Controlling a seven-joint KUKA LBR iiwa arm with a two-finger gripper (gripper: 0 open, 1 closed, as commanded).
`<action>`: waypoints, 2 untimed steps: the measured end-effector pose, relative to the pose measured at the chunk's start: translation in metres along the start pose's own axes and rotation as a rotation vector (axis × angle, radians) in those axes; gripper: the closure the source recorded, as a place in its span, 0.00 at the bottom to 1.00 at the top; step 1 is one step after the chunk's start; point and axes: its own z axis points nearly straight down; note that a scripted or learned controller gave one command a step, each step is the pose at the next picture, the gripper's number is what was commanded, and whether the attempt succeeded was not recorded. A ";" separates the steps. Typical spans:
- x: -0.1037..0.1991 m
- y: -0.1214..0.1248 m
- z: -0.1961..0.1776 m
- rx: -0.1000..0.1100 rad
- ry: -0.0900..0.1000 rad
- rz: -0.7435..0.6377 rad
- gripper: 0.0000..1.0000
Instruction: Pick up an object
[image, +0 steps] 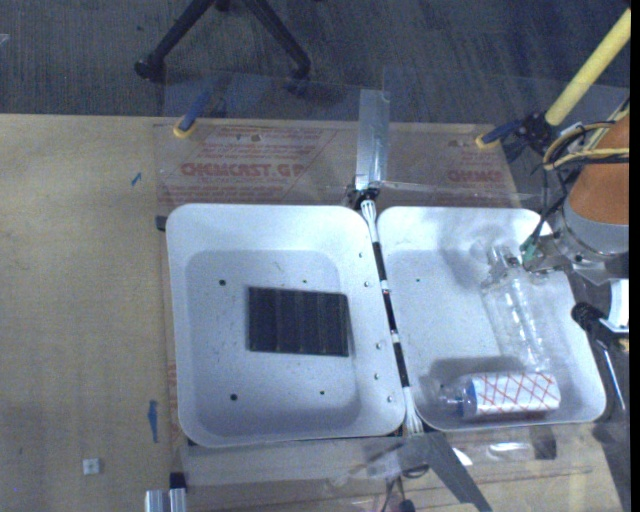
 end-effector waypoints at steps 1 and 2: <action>-0.002 -0.039 0.019 -0.019 -0.003 -0.265 0.00; 0.028 0.006 0.022 -0.007 -0.003 -0.220 0.00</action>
